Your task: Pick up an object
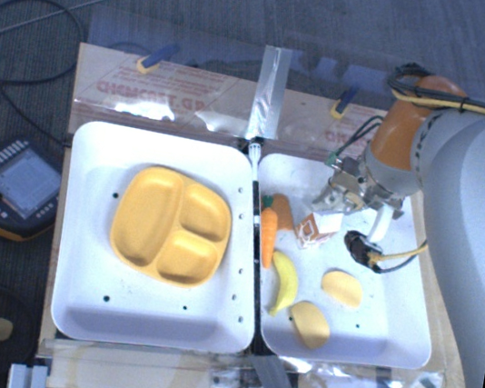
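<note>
The end effector (345, 199) hangs just above the small carton (314, 231) (whether spread or closed, I cannot tell), so descending off-centre could tip it toward the carrot (267, 235)

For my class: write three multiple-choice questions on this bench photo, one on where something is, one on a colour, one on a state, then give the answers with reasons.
1. Where does the banana lie?
A. In the right bin
B. On the divided tray
C. On the floor

2. What colour is the divided tray?
A. Blue
B. Yellow
C. Black

3. How does the divided tray sit?
A. Upside down
B. Standing on edge
C. Flat, compartments facing up

Answers:
1. A: it lies in the right bin, beside the carrot.
2. B: it shows yellow against the left bin.
3. C: its three hollows are open to the camera.
</note>
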`<state>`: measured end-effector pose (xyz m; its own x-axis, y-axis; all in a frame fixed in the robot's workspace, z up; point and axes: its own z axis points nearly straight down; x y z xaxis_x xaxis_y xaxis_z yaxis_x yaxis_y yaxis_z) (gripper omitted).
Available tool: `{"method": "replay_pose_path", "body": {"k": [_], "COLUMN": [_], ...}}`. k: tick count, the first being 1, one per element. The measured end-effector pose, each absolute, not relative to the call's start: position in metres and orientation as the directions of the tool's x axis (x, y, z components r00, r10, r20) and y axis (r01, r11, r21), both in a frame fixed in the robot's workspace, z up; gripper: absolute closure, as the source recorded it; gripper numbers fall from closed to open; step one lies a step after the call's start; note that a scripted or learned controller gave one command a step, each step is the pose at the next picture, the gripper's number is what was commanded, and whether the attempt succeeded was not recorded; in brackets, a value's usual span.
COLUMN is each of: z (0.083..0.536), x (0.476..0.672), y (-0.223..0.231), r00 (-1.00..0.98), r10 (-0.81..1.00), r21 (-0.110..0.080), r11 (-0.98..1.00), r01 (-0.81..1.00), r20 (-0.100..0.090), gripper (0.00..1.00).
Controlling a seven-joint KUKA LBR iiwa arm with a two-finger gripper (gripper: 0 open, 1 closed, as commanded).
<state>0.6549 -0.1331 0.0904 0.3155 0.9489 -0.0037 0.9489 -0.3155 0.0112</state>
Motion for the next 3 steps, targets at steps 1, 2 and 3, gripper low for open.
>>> {"method": "replay_pose_path", "body": {"k": [1,2,3], "z": [0.088,0.089,0.089], "x": [0.654,0.62,0.624], "y": [-0.133,-0.118,-0.118], "r00": [0.315,0.254,0.23], "r10": [0.949,0.967,0.973], "r21": [0.008,0.009,0.007], "r11": [-0.315,-0.254,-0.23], "r01": [0.949,0.967,0.973], "r20": [-0.004,-0.002,0.0], "gripper": [0.0,0.0,0.0]}}
